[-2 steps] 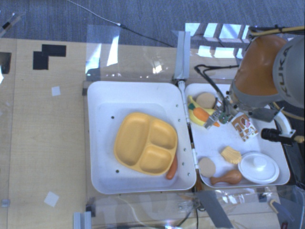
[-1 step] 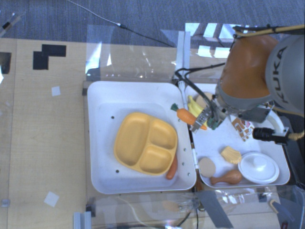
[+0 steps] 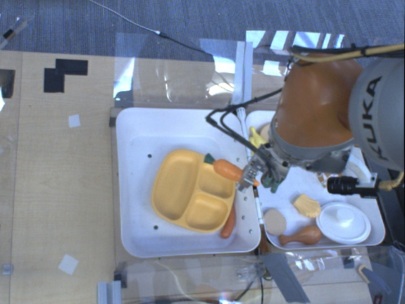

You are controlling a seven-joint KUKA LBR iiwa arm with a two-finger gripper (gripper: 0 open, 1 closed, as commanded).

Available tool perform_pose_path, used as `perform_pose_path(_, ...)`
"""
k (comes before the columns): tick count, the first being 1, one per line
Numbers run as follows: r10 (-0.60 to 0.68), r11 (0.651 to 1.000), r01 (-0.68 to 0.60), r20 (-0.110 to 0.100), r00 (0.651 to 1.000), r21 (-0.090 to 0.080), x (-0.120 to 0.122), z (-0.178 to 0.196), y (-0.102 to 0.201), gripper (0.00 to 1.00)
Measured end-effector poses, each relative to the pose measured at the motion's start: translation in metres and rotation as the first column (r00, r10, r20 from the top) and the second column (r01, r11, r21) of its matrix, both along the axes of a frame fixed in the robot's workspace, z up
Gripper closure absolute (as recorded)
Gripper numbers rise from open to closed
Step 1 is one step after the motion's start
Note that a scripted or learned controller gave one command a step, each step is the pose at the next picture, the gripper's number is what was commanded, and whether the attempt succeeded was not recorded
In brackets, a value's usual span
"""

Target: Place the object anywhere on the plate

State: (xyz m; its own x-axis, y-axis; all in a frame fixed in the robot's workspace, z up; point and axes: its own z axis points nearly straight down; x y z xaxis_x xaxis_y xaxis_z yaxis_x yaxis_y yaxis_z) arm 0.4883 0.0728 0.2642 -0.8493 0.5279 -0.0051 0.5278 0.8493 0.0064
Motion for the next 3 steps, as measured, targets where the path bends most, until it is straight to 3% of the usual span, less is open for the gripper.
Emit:
perform_pose_path(1, 0.272, 0.962, -0.272, -0.005, 0.962, -0.002, -0.001, -0.069, 0.031, 1.0)
perform_pose_path(2, 0.519, 0.855, -0.519, 0.0, 0.855, -0.005, 0.029, -0.078, 0.026, 1.0)
perform_pose_path(3, 0.519, 0.855, -0.519, 0.0, 0.855, -0.005, 0.029, -0.078, 0.026, 0.0)
